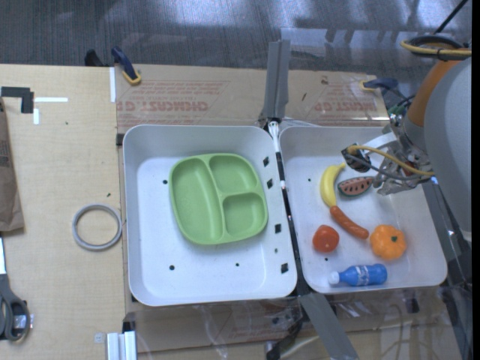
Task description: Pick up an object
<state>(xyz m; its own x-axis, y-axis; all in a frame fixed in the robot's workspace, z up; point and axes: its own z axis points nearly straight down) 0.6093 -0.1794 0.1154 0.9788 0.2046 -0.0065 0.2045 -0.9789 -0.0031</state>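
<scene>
A green divided plate [220,198] is taking up most of the left bin [142,261]. In the right bin [435,268], banana [328,185], watermelon slice [355,185], sausage [349,222], tomato [325,238], orange [387,242] and bottle [360,275] are crowding together, leaving bare floor along its far-left corner.

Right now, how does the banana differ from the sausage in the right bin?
The banana is yellow and curved; the sausage is red-orange and nearly straight. The banana stands almost upright in the view, while the sausage lies on a slant below it. The banana looks thicker. Both are long, narrow toy foods in the right bin.
</scene>
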